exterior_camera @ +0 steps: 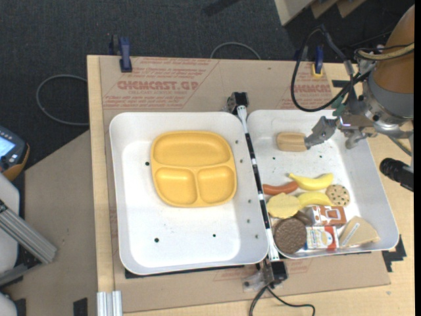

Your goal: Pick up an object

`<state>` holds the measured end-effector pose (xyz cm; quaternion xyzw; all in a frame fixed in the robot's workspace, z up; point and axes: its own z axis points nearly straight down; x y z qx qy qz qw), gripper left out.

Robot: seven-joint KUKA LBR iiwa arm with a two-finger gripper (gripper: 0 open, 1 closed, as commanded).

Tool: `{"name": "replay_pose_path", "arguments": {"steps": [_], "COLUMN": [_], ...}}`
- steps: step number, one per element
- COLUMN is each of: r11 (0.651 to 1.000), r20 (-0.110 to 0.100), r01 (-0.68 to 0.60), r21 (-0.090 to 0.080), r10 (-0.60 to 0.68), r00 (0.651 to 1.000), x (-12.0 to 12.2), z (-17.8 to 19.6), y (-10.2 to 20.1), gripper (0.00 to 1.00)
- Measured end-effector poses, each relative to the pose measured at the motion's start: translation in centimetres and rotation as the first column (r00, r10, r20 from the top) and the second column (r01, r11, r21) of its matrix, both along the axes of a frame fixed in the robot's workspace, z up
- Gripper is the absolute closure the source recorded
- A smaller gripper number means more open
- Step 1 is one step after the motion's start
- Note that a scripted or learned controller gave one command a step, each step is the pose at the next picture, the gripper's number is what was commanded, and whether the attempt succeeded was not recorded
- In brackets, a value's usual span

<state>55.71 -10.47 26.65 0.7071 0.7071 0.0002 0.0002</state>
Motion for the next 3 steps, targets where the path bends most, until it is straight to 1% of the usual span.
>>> {"name": "replay_pose_path", "arguments": {"steps": [1,2,3], "r11": [1.000,1.000,1.000], "r20": [-0.008,0.015,0.006], "r01": [0.011,0.000,-0.008], "r21": [-0.001,-0.006,0.000], "r10": [-0.011,0.000,0.008], "r00": [1.000,1.000,1.000], "x": [-4.0,-4.2,2.8], "z": [-8.4,-16.6,-18.2], "y": [-10.5,-9.4,-3.9], "gripper": [0.00,0.00,0.00]}}
